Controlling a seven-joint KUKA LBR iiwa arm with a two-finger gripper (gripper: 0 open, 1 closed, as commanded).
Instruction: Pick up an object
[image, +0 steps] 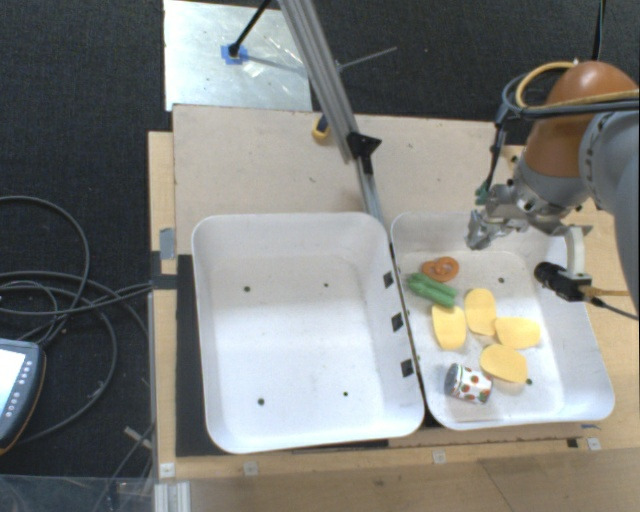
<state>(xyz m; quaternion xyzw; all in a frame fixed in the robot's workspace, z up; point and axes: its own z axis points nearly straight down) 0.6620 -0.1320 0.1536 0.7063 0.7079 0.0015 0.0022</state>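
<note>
The right bin (580, 395) holds several small things. An orange-brown round piece (440, 268) lies beside a green pod-shaped piece (431, 291). Several yellow flat pieces (481, 311) cluster in the middle. A small white cup with red and green dots (467, 384) lies on its side near the front. My gripper (483, 232) hangs over the bin's far edge, up and to the right of the orange-brown piece, apart from all of them. Nothing shows between its fingers.
The left bin (215, 300) stands next to the right one, with a row of black clips (397, 322) along the shared wall. A grey metal pole (330, 85) slants across the back of the bench. Cables and a tablet (15, 385) lie off the bench at left.
</note>
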